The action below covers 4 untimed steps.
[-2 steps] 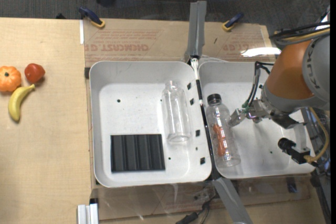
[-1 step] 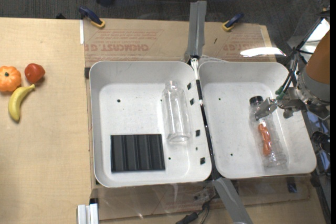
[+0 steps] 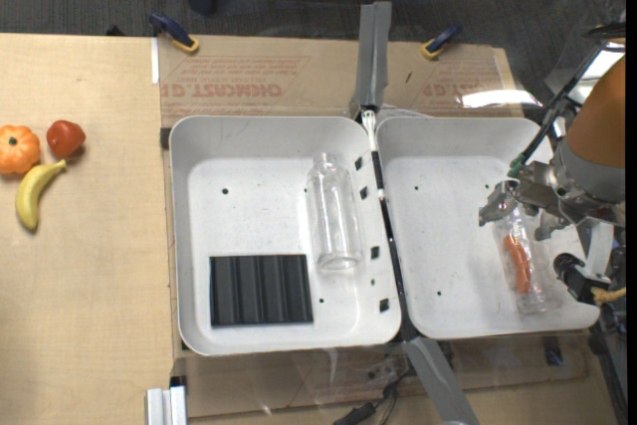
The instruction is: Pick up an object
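I see my arm (image 3: 597, 129) coming in from the right side, bent down over the right bin (image 3: 448, 314). It is grey with an orange part near the wrist. The gripper (image 3: 518, 204) hangs low over the right side of that bin, just above a clear bag (image 3: 526, 269). I cannot tell if it is open or closed, because the metal parts are bunched together and hard to see. I do not see anything held in it.

The clear bag lies flat on the bin floor, near the right wall. It is long, thin and crinkly, and something orange sits inside it, like a carrot.

In the left bin (image 3: 199, 214) I see a clear plastic bottle (image 3: 333, 214) lying on its side near the middle wall. It is smooth and see-through. Near the front of that bin is a dark mat (image 3: 261, 291), a flat rectangle with ridges.

Both bins are white, shallow and smooth with round corners. They sit on brown cardboard (image 3: 259, 80). On the wooden bench (image 3: 80, 314) to the left lie a small orange (image 3: 17, 150), a red apple (image 3: 66, 138) and a yellow banana (image 3: 35, 193), close together.
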Tool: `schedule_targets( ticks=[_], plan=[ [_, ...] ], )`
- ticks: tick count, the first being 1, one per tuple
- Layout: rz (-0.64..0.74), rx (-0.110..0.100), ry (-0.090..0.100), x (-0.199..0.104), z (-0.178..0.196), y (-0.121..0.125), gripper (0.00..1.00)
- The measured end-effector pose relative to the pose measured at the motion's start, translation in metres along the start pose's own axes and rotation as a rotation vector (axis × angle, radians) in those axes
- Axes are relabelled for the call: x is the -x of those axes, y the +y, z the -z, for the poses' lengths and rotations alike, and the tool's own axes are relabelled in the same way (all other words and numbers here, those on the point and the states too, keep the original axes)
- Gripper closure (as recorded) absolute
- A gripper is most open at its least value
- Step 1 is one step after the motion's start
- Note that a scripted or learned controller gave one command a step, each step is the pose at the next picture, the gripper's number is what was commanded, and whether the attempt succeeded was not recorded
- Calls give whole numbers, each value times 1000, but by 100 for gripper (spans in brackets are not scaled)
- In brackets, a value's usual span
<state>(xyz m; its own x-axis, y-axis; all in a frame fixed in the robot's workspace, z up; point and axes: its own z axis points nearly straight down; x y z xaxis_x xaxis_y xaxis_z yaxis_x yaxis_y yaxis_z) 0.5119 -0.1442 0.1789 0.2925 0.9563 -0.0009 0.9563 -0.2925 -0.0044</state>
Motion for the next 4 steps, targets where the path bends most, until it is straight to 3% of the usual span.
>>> schedule_targets(
  ticks=[1, 2, 3, 4],
  plan=[
    [78, 4, 0, 29, -63, 8, 0],
    [98, 4, -1, 32, -87, 47, 0],
    [99, 4, -1, 32, -78, 47, 100],
    [124, 3, 0, -17, 18, 18, 100]
  ],
)
